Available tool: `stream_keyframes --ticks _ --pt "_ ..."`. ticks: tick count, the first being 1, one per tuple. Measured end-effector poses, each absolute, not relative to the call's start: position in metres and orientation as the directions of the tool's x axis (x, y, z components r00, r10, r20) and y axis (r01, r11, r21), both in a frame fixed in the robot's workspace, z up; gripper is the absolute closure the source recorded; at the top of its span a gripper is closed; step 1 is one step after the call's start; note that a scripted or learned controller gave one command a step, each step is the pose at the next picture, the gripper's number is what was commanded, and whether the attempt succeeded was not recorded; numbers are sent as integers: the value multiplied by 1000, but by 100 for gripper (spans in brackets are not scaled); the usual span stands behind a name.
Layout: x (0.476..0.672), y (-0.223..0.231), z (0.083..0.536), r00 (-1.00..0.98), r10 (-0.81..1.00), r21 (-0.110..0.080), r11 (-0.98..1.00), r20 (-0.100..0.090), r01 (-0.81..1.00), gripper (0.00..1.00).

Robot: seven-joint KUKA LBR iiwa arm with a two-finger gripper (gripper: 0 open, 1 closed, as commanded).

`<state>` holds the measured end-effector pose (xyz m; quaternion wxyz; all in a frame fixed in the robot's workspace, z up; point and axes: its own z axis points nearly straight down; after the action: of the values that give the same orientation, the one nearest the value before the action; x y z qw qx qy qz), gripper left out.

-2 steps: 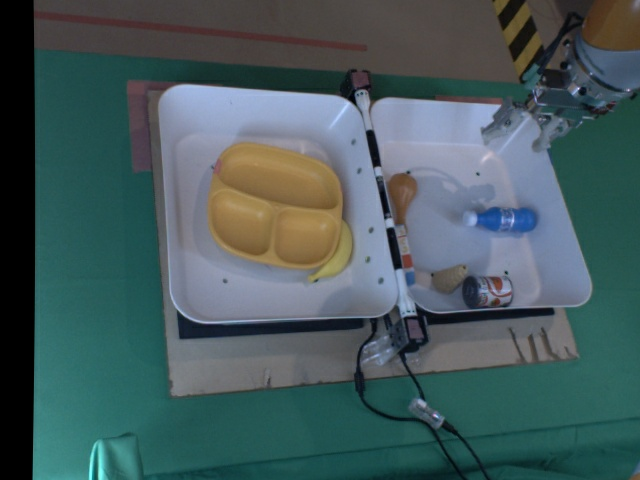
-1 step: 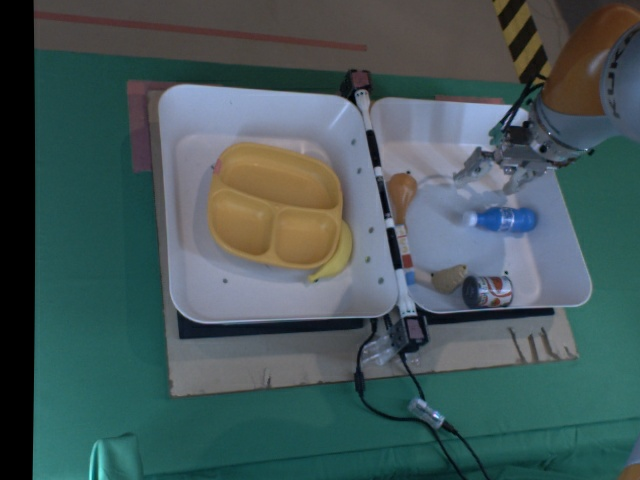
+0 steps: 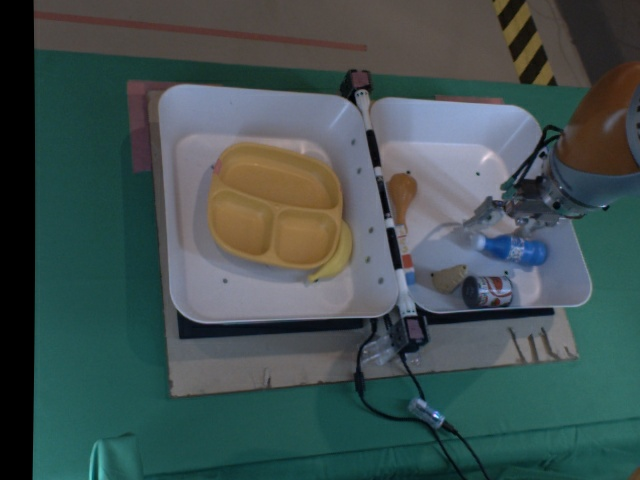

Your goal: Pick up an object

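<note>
The tool (image 3: 497, 211) hung low over the right bin (image 3: 455, 128), near that bin's right wall, with the grey arm and its orange band (image 3: 605, 118) reaching in from the right. Whether it was released or clenched could not be told from this slant; the metal parts blurred together, and nothing showed gripped in it.

Just below the tool lay a blue bottle (image 3: 511, 249), the nearest thing and so, by my judgement, the likely target. It lay on its side on the bin floor, its long axis running left to right with a slight downward tilt toward the right. The pale narrow end (probably the cap) pointed left, toward the bin's middle, and the fuller blue end pointed to the right wall. The tool sat close above that cap end, though contact could not be made out.

Also in the right bin were a can (image 3: 488, 291) on its side just below the bottle, a brown wedge (image 3: 449, 277) to the can's left, and a tan pear-shaped thing (image 3: 402, 194) near the divider. The left bin (image 3: 190, 118) held a yellow tray (image 3: 274, 207) with a banana (image 3: 337, 257) against its lower right edge.

As for progress, the pick looked not yet done: every object rested on a bin floor, none lifted. The approach seemed largely made, leaving the closing and the lift.
</note>
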<state>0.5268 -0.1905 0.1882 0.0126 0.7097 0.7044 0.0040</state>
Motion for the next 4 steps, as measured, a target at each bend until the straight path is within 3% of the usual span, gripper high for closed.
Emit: stream_keyframes --ticks 1,2,3,4 --pt "472 -191 188 7 1000 27 -7 -14 1000 0" --pt "491 -127 208 5 1000 10 -5 -5 1000 0" --pt "467 -108 197 8 1000 3 -8 -2 1000 0" --pt "469 -109 210 14 1000 13 -14 -5 1000 100"
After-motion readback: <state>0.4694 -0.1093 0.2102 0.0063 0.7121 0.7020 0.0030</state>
